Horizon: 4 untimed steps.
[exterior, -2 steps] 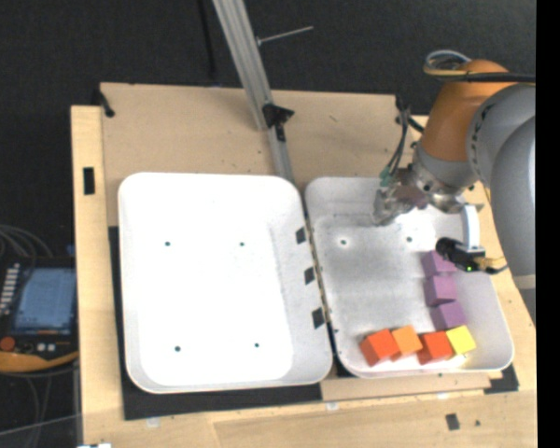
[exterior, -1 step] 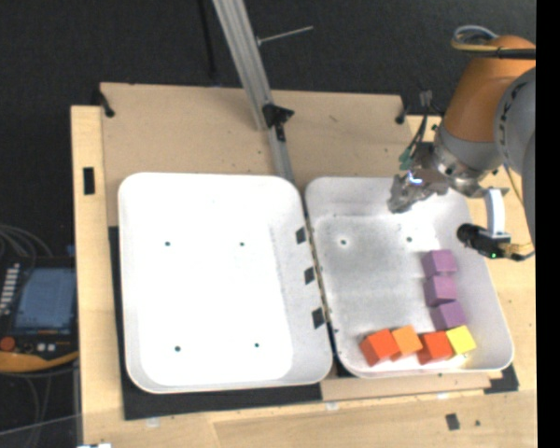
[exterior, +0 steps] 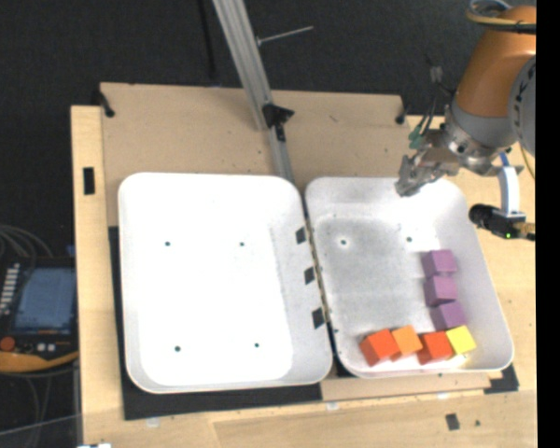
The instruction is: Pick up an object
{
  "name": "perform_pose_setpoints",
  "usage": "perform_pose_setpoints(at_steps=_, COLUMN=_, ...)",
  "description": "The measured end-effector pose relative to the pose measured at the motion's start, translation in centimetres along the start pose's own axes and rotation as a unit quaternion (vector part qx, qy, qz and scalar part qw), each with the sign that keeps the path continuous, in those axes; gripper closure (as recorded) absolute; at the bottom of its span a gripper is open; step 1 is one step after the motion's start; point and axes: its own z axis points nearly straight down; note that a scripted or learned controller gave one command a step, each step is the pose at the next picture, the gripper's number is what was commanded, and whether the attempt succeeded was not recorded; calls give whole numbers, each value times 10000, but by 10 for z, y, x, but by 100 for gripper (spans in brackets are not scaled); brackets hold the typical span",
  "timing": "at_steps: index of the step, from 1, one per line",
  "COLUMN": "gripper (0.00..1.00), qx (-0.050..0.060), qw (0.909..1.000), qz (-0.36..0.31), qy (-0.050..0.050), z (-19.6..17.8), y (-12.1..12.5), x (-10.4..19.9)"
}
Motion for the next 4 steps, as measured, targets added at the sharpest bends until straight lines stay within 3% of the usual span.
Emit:
perform_pose_setpoints(at_steps=1, gripper=100, qx=-13, qw=10000, qz=-9, qy=-6, z=-66, y=1, x=-1)
perform_pose_setpoints(at_steps=4, gripper=100, qx=45, qw=10000, qz=-10, qy=6, z=-54, y=3, x=155)
